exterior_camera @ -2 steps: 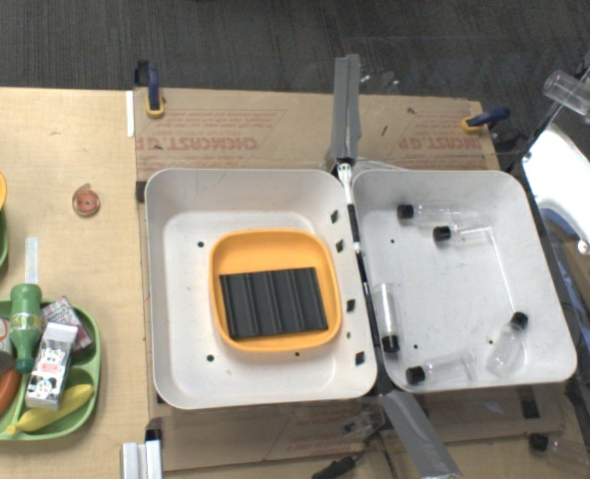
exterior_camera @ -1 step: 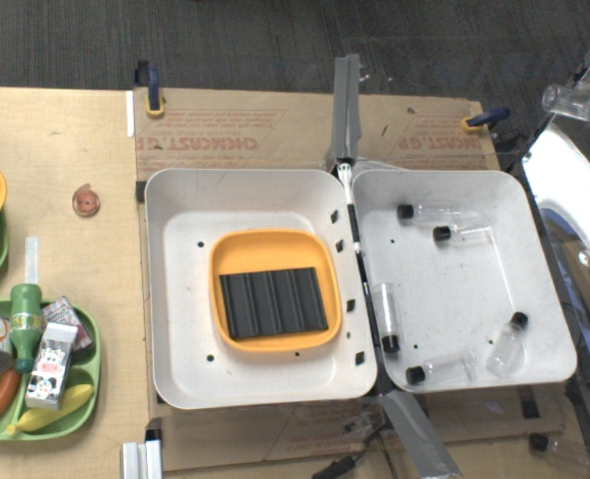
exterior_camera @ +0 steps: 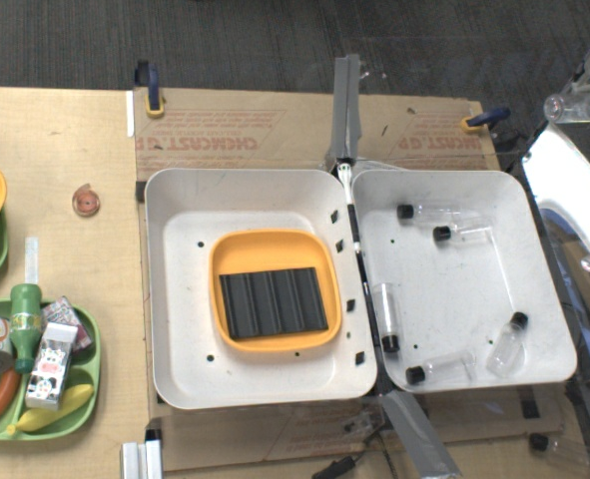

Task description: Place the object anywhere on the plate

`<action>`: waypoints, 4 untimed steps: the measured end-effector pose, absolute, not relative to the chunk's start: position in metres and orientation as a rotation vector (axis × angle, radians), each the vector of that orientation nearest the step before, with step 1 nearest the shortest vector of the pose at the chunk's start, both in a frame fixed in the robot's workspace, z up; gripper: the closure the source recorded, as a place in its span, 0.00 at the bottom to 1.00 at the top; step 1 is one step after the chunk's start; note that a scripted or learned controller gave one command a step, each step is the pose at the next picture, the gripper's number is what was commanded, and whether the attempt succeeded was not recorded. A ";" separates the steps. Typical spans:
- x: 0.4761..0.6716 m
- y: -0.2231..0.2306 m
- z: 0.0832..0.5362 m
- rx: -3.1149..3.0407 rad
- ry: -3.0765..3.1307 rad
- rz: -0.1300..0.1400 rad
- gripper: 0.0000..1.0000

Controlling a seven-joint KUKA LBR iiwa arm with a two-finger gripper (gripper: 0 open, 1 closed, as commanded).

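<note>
Gripper state: can't tell. Pick vial (exterior_camera: 385, 316) lying just right of plate (exterior_camera: 275, 250), grip mid-body across width, drop onto plate's dark ribbed centre.

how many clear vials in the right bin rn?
5 vials: two near the top, one along the left wall, one bottom left, one bottom right. Clear plastic, so one could be missed.

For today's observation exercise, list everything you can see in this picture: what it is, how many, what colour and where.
bins: two, white, side by side on the bench
plate: one, orange, in the left bin
ridged pad: one, dark grey, on the plate
vials: five, clear with black caps, in the right bin
green tray: one, holding toy food, far left
clamps: two, blue and yellow, on the cardboard's far edge
</note>
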State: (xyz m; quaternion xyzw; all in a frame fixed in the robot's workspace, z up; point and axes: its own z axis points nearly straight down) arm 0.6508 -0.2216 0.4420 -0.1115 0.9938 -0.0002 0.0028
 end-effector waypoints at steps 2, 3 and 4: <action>0.660 -0.222 0.442 -1.362 2.824 0.000 1.00; 0.660 -0.221 0.442 -1.728 2.616 0.000 1.00; 0.660 -0.221 0.441 -2.061 2.363 0.000 1.00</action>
